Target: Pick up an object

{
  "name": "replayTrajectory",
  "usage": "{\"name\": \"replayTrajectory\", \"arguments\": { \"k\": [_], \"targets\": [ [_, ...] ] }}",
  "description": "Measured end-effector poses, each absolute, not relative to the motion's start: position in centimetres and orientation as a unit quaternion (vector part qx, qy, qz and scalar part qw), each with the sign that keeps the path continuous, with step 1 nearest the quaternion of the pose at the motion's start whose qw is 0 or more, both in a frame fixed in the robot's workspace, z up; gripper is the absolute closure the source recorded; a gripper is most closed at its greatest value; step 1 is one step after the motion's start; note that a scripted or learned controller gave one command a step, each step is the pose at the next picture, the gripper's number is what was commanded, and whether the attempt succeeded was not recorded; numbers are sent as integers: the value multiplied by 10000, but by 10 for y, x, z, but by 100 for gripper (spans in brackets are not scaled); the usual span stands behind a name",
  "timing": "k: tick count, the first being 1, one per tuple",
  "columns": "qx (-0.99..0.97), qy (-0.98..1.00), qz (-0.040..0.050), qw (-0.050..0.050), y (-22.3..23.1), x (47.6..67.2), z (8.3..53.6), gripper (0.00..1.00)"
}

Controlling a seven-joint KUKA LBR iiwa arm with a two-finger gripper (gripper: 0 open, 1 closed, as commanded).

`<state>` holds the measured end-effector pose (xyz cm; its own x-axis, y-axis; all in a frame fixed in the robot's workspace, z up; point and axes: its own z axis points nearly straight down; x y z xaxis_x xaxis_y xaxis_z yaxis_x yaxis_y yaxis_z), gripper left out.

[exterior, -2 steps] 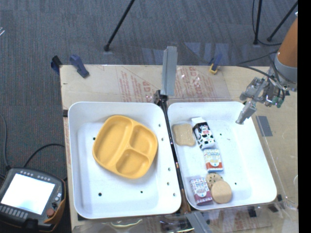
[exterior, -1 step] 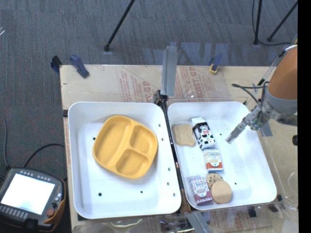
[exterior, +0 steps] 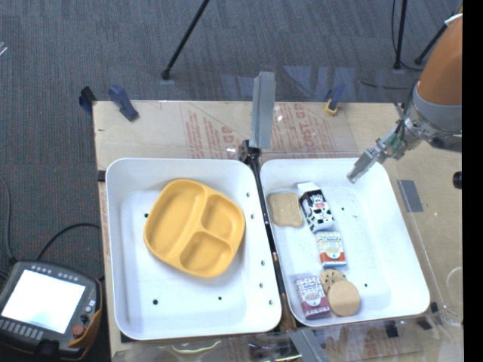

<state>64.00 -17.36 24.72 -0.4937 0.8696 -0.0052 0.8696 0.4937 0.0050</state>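
**Line up over one item before descending**

The milk carton (exterior: 316, 209) lies in the right bin (exterior: 392, 232), beside the bread slice (exterior: 284, 209). The gripper (exterior: 361, 168) hovers above the bin's far edge; its finger state is unclear. Centre above the carton first.

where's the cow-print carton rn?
In the camera view, the cow-print carton lies in the right bin, upper left area, just right of the tan bread slice and above the small red-and-white carton.

Yellow tray (exterior: 195, 228) in left bin (exterior: 124, 179)
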Motion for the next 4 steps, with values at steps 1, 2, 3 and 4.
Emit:
{"name": "replayTrajectory", "arguments": {
  "k": [1, 2, 3, 4],
  "targets": [
    [6402, 7682, -20, -32, -140, 643, 137, 0],
    [6839, 7295, 3, -5, -161, 646, 121, 0],
    [7673, 6413, -4, -2, -192, 642, 90, 0],
    [5673, 8235, -5, 56, -147, 639, 92, 0]
  ]
}}
